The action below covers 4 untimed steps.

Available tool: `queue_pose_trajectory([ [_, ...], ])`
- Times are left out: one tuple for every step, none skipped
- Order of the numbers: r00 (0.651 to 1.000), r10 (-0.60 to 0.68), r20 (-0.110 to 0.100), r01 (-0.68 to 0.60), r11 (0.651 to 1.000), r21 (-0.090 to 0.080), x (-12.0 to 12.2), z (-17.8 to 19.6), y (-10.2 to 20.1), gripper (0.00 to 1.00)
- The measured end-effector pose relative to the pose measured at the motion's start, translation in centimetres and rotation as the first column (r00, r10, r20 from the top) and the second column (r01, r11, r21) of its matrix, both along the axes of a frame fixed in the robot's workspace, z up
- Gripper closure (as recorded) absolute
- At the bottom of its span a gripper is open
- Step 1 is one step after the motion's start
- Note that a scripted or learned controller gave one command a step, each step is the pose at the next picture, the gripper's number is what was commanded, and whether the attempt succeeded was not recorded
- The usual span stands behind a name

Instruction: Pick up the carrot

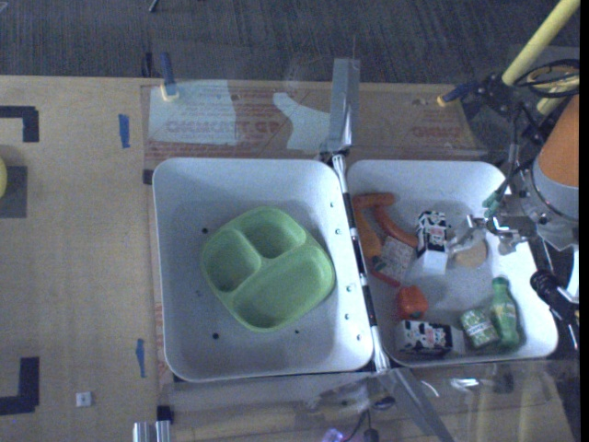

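The carrot is a long orange curved piece lying at the left side of the right bin, close to the wall between the two bins. My gripper hangs over the right half of that bin, beside a small black-and-white milk carton and above a tan round piece. It is well to the right of the carrot, with the carton between them. Nothing shows in its grasp.
A green divided plate lies in the left bin. The right bin also holds a paper packet, a red piece, a cow-patterned box, a green bottle and a green packet.
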State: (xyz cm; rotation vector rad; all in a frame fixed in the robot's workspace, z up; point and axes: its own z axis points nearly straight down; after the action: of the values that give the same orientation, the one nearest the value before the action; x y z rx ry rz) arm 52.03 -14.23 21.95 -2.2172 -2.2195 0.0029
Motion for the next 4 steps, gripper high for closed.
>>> queue_pose_trajectory([
  [0.989, 0.15, 0.004, -0.15, 0.989, -0.001, -1.7, -13.1, -1.2, 0.0],
  [0.998, -0.065, 0.01, 0.065, 0.998, -0.002, -4.0, -13.2, 0.4, 0.0],
  [1.0, -0.01, 0.003, 0.01, 1.0, -0.002, -4.2, -3.4, -5.7, 0.0],
  [0.919, 0.394, 0.012, -0.394, 0.919, 0.002, -3.8, -13.3, -4.8, 0.0],
])
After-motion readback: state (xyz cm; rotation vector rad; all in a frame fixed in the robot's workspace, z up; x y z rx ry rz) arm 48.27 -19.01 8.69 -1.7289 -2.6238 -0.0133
